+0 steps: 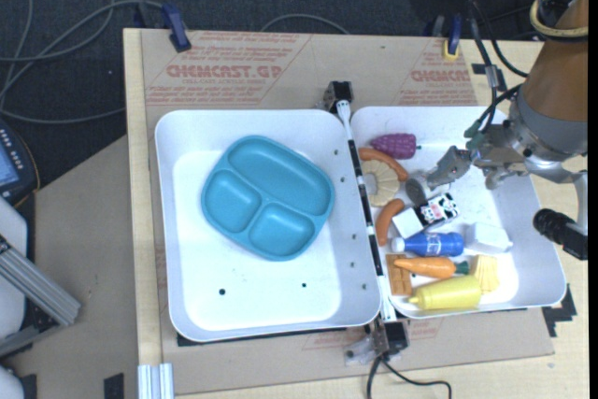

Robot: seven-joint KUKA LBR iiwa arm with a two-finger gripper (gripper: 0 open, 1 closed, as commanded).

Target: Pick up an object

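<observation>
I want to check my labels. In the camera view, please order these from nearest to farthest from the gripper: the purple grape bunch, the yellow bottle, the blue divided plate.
Measured from the gripper:
1. Purple grape bunch, up and left of it in the right bin.
2. Yellow bottle, at the right bin's front edge.
3. Blue divided plate, across in the left bin.

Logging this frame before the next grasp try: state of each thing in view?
Blue plate: upright in left bin, nothing on it.
Blue bottle: lying on its side, right bin.
Yellow bottle: lying on its side, near edge.
Carrot: flat between the bottles.
Purple grapes: loose at far edge.
Gripper: low over the pile.
</observation>
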